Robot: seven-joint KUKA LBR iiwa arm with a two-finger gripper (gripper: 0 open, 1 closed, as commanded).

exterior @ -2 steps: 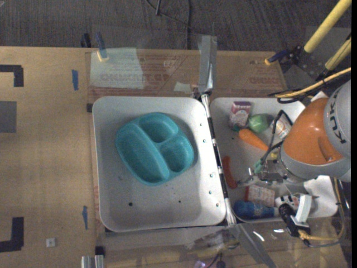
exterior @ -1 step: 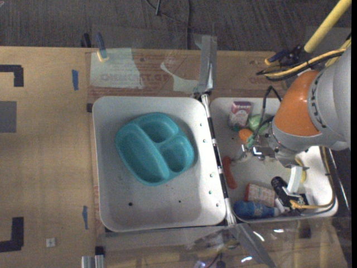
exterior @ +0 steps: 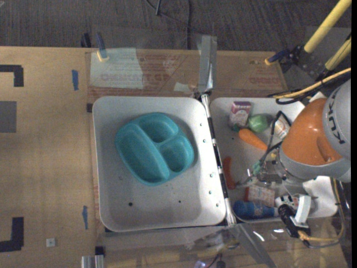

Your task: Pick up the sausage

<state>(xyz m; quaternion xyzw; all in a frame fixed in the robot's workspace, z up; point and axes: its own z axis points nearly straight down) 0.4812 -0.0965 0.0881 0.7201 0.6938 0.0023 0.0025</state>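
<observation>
Red and slim, the sausage (exterior: 227,173) lies in the right bin (exterior: 223,106), pressed up close to that bin's left wall. Its long axis runs roughly along that wall, top to bottom in the camera view, with the lower end tilted slightly rightward. White bin floor lies bare just to its right, while the wall hems it in on the left.

My gripper (exterior: 262,172) hangs over the middle of the right bin, to the right of the sausage and apart from it; nothing is visible between its fingers, and whether they are spread or closed I cannot tell from this angle. My orange band (exterior: 312,135) and grey wrist cover much of the bin's right half.

Around me: a carrot (exterior: 252,139) lying slantwise above my gripper, a green round item (exterior: 259,122) beyond it, a small pink-and-white carton (exterior: 240,114) near the bin's far left corner, a blue bottle (exterior: 254,210) lying along the near edge, and a small printed packet (exterior: 261,195) just above that bottle. The bottle sits below the sausage's lower end, close to it.

The left bin (exterior: 106,149) holds a teal divided plate (exterior: 155,148) near its centre.
</observation>
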